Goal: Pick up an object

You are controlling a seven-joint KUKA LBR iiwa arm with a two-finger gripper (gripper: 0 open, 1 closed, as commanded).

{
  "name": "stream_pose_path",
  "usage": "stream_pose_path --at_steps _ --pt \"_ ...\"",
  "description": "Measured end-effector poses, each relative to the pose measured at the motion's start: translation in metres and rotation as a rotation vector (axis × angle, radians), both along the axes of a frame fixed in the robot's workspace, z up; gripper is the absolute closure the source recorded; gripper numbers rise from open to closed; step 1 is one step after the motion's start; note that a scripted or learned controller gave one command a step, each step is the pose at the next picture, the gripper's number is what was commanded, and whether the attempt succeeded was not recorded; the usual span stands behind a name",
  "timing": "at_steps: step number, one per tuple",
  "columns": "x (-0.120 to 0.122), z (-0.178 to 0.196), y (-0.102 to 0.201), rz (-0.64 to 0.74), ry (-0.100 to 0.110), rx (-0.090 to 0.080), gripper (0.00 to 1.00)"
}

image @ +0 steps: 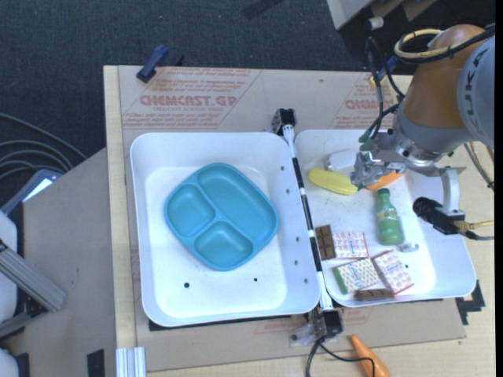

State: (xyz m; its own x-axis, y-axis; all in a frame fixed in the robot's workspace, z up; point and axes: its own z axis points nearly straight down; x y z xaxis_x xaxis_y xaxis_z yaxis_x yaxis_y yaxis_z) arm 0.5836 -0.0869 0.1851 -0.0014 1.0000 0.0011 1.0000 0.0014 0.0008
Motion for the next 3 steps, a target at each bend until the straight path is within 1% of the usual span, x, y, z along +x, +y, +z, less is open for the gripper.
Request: stream_pose_path --at_steps 1,2,3 --pt "0.08 -0.001 -0.052 -0.001 0.0 -0.002 1.0" --pt "0.08 0.0 -0.051 -0.001 0.0 -0.002 0.0" --pt "0.075 -0.083 -0.079 -0.001 -0.011 -0.003 0.0"
